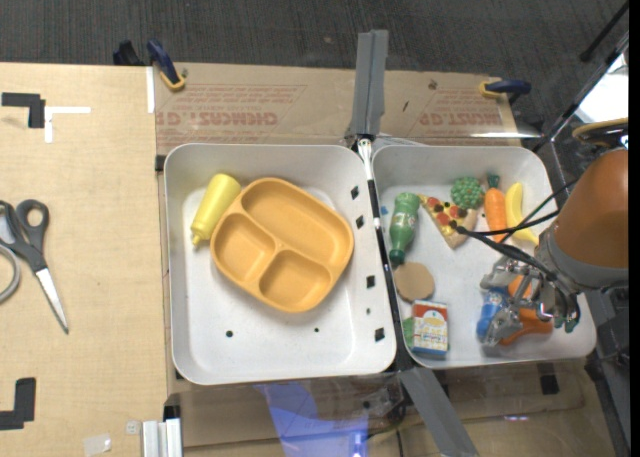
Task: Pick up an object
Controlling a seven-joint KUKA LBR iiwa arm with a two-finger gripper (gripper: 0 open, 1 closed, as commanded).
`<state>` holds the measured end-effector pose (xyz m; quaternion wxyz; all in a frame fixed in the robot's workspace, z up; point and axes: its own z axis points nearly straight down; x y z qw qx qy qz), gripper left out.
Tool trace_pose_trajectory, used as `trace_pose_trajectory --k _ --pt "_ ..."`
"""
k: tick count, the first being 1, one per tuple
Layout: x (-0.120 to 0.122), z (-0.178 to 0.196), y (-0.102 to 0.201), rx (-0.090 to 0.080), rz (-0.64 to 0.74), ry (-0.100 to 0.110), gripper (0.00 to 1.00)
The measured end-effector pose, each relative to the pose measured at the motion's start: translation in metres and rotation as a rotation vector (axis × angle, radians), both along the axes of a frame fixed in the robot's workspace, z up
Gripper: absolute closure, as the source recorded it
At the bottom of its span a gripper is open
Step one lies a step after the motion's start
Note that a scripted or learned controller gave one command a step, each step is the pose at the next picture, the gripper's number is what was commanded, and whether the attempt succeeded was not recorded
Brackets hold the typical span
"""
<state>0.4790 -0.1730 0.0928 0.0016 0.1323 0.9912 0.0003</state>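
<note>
We note dark grey carpet (300, 5) beyond the bench. A pale wooden benchtop (80, 245) spreads left, with scissors (35, 255) and black tape marks (25, 110) lying on it. Brown cardboard (260, 105), held by blue clamps (165, 63), underlies the bins.

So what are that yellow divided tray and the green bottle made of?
The divided tray looks like moulded plastic: one even orange-yellow colour, smooth rounded rims, soft matte sheen. The green bottle also looks like plastic, probably a toy: glossy, solid green with a pale label. Neither can be confirmed by look alone.
</note>
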Motion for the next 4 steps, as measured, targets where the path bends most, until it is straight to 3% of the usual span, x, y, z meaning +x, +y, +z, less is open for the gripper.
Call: trace_pose_trajectory --k 1,2,4 --pt "0.002 0.01 0.001 0.0 0.004 -0.004 1.0" --pt "0.002 0.01 0.001 0.0 0.004 -0.004 0.0" --pt "0.004 0.003 -0.045 -0.002 0.212 -0.012 0.0"
